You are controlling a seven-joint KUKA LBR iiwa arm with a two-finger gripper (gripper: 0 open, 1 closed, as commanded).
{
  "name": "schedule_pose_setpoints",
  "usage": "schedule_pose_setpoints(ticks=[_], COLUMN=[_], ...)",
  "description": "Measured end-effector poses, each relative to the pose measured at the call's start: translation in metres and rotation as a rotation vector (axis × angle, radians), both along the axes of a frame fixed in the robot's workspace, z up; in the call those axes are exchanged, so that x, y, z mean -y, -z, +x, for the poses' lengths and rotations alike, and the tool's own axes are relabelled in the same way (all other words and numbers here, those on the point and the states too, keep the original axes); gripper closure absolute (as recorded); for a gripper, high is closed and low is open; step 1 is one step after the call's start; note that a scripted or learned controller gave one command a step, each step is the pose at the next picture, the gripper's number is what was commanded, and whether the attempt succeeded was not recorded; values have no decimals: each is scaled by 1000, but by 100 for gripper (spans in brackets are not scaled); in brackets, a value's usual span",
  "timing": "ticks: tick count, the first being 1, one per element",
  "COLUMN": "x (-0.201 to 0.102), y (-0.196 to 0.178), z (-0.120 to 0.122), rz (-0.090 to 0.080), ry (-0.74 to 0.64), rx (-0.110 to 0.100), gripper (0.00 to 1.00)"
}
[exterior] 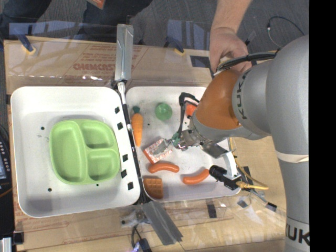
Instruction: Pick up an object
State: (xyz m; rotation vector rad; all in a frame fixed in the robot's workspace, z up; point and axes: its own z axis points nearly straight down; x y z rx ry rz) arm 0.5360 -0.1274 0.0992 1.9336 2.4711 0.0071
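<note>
— Over the right bin (137, 94), the gripper (175, 142) is hovering low, its tips touching a pink-and-white packet (158, 149). I cannot tell how the gripper is set.

— What's lying around it?

— 2 sausages (163, 167), a carrot (137, 128) along the left wall, a green ball (163, 111), a waffle (153, 187). A person's hand (227, 49) is resting on the arm. A green divided plate (84, 151) is sitting in the left bin (21, 104).
</note>
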Motion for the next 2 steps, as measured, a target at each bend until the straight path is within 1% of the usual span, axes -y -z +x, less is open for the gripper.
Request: schedule_pose_setpoints(ticks=[1,2], x=[-17,-24], y=[13,-7], z=[115,122], rz=[-6,1], ry=[222,206], rx=[-22,-12], gripper=[0,100])
